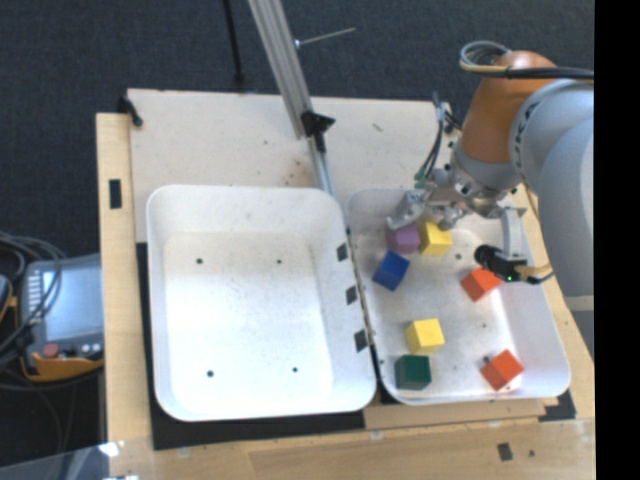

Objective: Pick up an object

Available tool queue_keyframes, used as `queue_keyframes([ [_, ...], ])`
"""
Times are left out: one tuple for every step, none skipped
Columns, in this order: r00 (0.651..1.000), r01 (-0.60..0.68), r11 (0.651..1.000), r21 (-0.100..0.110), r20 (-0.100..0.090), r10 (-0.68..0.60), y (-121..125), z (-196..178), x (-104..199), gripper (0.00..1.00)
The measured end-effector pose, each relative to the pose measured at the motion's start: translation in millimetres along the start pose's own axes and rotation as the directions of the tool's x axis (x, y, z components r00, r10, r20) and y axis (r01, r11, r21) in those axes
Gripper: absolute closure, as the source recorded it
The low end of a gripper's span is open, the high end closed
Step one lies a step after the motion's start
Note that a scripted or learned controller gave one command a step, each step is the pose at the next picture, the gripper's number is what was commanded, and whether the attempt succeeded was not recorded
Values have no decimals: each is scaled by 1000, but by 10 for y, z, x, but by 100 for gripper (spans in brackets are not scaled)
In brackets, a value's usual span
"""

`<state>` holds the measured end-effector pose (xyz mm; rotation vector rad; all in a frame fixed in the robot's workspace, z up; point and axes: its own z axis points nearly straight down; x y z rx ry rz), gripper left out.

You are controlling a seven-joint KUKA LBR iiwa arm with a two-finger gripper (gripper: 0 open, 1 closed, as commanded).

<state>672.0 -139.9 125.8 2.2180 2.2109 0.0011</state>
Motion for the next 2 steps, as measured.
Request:
queue_keyframes([
  [1000,-1,1000,-9,0,1,25,-154,0,100],
  [1000,7,1000,0,-6,-7,44,-722,89,100],
])
